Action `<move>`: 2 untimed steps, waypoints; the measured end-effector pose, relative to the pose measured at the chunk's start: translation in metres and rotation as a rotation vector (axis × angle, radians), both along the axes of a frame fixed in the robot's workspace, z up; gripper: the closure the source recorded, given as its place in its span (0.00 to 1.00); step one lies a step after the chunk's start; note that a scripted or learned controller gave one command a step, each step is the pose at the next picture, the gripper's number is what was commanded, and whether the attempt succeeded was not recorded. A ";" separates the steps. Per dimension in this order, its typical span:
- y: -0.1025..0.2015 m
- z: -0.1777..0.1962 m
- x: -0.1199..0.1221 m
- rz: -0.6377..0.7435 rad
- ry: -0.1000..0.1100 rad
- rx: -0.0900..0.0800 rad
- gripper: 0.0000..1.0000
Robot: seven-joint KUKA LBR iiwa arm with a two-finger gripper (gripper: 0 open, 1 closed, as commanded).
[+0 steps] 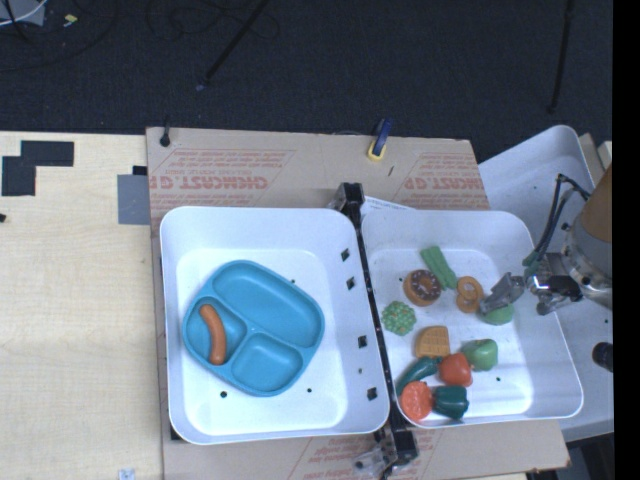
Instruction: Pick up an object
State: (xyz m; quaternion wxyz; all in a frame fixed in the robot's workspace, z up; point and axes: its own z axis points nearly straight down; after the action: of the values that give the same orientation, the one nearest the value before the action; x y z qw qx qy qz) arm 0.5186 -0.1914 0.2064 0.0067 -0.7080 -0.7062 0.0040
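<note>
Over right bin (545,258) — gripper (503,298) beside orange ring (469,293).

Glossy blue plastic tray (262,320), white plastic bins (200,238)

Gripper (512,293) low in the right bin (545,268), touching a green piece (497,314). Just left, an orange ring (469,294); farther left, a chocolate doughnut (422,287).

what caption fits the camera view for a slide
Claw low in the right bin of toy food; blue tray in left bin.
</note>
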 end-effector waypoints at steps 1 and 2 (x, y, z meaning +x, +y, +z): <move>0.000 0.007 0.003 0.003 -0.014 -0.004 0.00; -0.001 -0.037 0.006 0.003 -0.009 -0.001 0.00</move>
State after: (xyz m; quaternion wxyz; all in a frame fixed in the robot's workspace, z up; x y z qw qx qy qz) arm 0.5241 -0.1924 0.1695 0.0031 -0.7069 -0.7073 0.0014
